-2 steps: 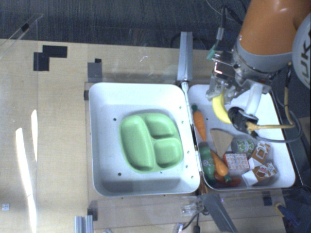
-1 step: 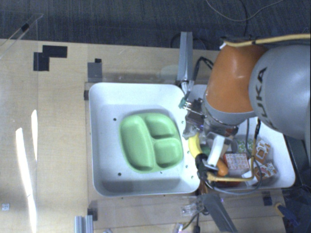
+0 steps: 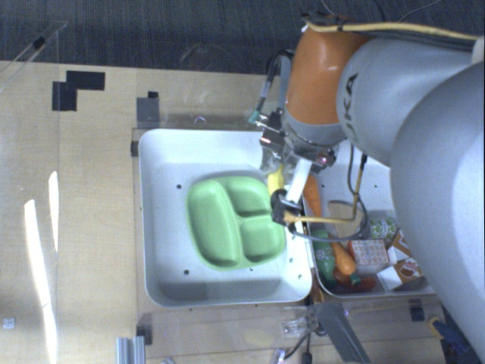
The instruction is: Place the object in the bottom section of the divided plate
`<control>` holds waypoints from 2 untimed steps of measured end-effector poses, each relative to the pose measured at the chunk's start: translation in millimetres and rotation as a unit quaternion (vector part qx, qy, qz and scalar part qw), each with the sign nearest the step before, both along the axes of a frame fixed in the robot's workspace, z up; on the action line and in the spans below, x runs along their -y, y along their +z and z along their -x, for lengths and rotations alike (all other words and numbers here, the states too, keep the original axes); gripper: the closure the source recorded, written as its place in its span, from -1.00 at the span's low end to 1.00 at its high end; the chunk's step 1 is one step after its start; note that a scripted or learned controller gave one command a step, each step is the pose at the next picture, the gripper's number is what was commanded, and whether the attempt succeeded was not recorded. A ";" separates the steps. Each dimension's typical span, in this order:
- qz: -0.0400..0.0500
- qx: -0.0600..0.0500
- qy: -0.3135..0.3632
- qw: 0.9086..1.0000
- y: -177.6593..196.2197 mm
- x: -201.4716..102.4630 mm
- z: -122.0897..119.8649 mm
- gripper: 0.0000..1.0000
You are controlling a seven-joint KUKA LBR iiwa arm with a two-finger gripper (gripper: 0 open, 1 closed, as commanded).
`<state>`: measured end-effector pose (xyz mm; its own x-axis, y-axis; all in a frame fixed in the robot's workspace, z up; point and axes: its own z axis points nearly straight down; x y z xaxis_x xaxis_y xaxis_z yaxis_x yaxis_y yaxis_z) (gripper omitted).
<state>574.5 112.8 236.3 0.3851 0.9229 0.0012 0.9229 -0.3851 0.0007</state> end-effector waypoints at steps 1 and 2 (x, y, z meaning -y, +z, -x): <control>0.000 0.002 0.058 0.998 12.5 -51.4 -9.1 1.00; 0.000 0.000 0.003 1.000 30.1 -60.2 77.1 1.00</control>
